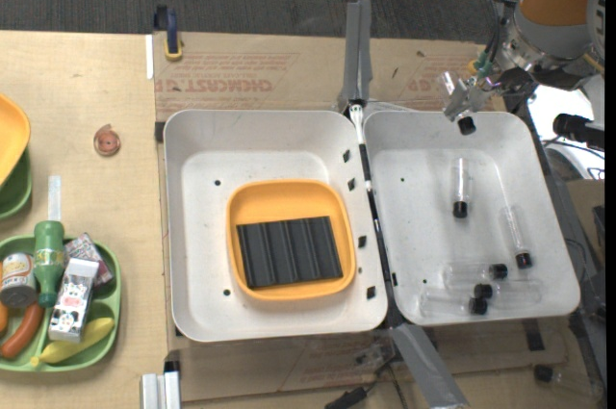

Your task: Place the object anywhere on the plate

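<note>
You see the gripper (pixel 466 105) over the right bin's (pixel 539 166) far edge; finger state cannot be told. 4 clear, black-capped tubes (pixel 460 189) lie there, probably light, slippery, fragile: grasp 1 mid-barrel for the orange plate (pixel 289 197).

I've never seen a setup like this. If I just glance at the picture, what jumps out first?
The orange plate in the middle of the left bin stands out most, with a dark ribbed slab lying on it. In the right bin, several clear tubes with black caps lie scattered, most toward the near edge. At top right, the gripper hangs over that bin's far corner.
</note>
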Controlling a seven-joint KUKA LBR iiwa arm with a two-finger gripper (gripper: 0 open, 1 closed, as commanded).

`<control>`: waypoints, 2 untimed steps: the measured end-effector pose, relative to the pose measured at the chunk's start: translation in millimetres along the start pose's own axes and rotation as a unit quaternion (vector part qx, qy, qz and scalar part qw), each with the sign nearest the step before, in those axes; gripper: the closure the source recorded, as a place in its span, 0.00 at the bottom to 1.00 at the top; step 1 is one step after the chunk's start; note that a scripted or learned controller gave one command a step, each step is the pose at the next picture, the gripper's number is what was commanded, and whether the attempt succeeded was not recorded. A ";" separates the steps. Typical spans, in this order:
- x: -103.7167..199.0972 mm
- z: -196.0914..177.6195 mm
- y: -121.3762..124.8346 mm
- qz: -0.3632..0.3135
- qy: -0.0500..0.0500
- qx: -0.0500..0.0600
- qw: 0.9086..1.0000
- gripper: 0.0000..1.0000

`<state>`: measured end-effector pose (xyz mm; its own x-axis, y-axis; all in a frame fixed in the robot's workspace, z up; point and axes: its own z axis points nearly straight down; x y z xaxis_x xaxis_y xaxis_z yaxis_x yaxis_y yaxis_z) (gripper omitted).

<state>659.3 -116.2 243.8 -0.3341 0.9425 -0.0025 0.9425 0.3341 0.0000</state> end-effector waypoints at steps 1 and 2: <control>6.7 -22.2 2.7 -0.128 0.000 -0.001 0.992 1.00; 42.3 15.1 -66.0 -0.250 0.001 0.000 0.968 1.00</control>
<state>582.9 -98.4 228.6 -0.7487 0.6629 0.0003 0.6629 0.7487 -0.0004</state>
